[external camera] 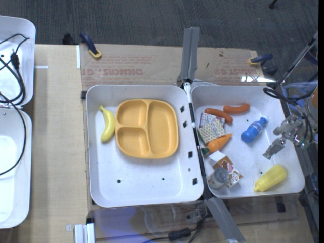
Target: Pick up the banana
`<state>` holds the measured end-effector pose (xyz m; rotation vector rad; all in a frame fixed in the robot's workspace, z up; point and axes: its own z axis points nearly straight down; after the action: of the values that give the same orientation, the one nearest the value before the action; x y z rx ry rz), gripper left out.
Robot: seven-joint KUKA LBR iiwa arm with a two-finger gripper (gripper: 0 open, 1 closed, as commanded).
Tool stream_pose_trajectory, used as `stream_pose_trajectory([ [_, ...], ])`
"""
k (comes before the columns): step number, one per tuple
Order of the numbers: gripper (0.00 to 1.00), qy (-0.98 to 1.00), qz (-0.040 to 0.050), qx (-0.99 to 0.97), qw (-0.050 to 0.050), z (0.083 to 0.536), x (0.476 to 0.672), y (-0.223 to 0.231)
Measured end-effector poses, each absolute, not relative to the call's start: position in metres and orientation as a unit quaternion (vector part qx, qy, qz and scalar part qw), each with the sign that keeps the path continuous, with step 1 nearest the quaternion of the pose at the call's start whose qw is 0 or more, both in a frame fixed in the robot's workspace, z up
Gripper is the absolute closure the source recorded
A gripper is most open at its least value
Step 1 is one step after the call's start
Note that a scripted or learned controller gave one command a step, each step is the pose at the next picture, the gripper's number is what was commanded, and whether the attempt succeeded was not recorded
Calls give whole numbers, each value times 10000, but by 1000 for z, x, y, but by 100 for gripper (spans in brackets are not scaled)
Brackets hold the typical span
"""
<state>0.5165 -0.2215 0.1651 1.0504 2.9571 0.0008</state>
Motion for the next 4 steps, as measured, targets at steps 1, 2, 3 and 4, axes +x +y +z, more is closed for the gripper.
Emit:
stream_pose_trajectory([
  [1, 0, 9882, 18, 1522, 145, 101, 489, -218],
  [2, 0, 9883, 19, 1520, 147, 101, 489, -217],
  [3, 0, 9876, 3, 1560, 151, 99, 487, -165],
  [4, 0, 9894, 2, 1450, 20, 128, 479, -168],
])
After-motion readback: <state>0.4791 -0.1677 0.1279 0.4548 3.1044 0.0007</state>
